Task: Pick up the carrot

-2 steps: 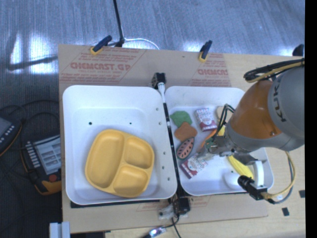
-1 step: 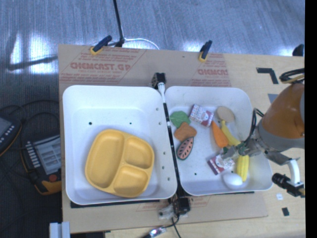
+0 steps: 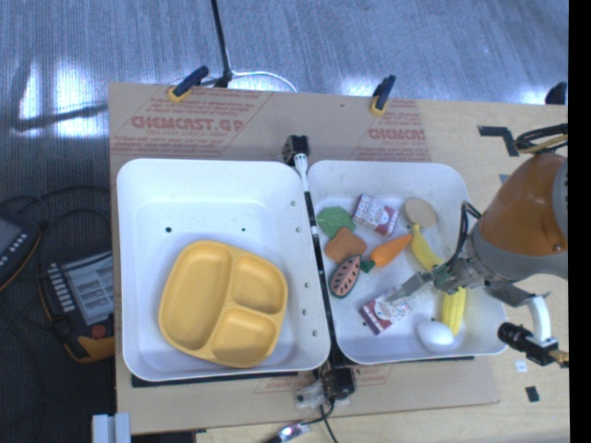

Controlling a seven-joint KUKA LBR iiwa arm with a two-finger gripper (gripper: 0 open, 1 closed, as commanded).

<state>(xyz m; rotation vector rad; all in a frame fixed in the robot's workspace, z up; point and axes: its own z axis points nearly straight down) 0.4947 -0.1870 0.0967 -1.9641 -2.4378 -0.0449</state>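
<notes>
Left bin (image 3: 138,201): yellow divided plate (image 3: 223,302), near-centre. Right bin (image 3: 443,178), left part: green leaf piece (image 3: 334,219), brown piece (image 3: 344,244) just beside it, watermelon slice (image 3: 345,275) nearer. Far middle: small red-and-white carton (image 3: 375,214). Carrot (image 3: 389,251) lying mid-bin, tip pointing right and far, green end just beside the watermelon slice, untouched. Second carton (image 3: 384,312) near; white egg (image 3: 436,335) at near wall. Banana (image 3: 423,247) and corn (image 3: 452,309) to the right. Tool (image 3: 427,282) low between banana and corn, near second carton, apart from carrot; open or closed: cannot tell.
</notes>
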